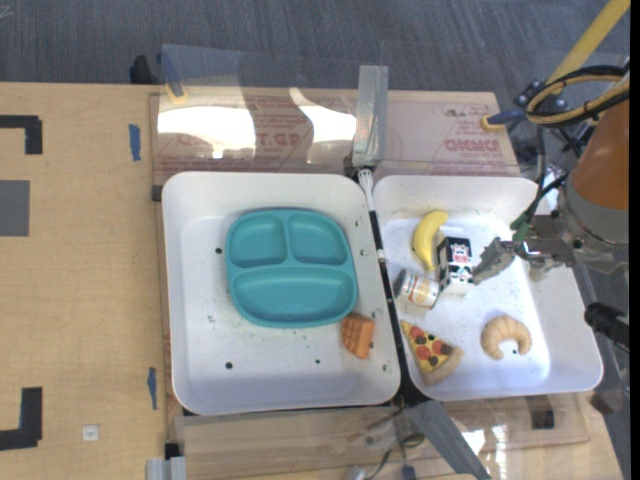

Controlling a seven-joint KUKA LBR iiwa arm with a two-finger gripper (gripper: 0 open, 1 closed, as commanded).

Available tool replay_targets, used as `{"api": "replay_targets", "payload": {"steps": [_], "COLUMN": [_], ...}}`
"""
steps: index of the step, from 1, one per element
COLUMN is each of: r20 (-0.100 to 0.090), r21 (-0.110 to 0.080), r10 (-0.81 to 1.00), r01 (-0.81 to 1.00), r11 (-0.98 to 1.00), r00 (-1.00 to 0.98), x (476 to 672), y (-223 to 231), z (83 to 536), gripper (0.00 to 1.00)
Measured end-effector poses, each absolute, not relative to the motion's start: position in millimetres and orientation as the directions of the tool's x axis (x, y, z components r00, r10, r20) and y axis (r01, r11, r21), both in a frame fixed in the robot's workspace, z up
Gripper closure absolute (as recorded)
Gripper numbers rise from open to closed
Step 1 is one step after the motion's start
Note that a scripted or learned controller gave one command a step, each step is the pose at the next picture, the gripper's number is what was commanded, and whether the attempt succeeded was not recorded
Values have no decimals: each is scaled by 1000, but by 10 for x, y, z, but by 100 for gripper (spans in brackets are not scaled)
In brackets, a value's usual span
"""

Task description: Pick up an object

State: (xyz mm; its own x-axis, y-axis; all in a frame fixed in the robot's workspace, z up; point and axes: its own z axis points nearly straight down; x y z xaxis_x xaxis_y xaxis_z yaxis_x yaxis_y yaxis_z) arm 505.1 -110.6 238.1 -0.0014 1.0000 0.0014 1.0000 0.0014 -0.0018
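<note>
Two white bins (190, 298) share one edge; gripper (490, 261), whose finger state I cannot tell, hovers beside the banana (429, 236).

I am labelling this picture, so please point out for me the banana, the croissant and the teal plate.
banana (430, 238), camera view, middle of its yellow curve.
croissant (506, 335), camera view, middle of its brown body.
teal plate (291, 309), camera view, bare floor of its large near compartment.
</note>
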Motion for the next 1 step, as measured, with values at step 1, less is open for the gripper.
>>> {"api": "replay_targets", "payload": {"steps": [1], "r20": [1], "r21": [-7], "r10": [998], "r01": [998], "r11": [-63], "r00": [63], "x": [5727], "y": [-1180], "z": [955], "gripper": [0]}}
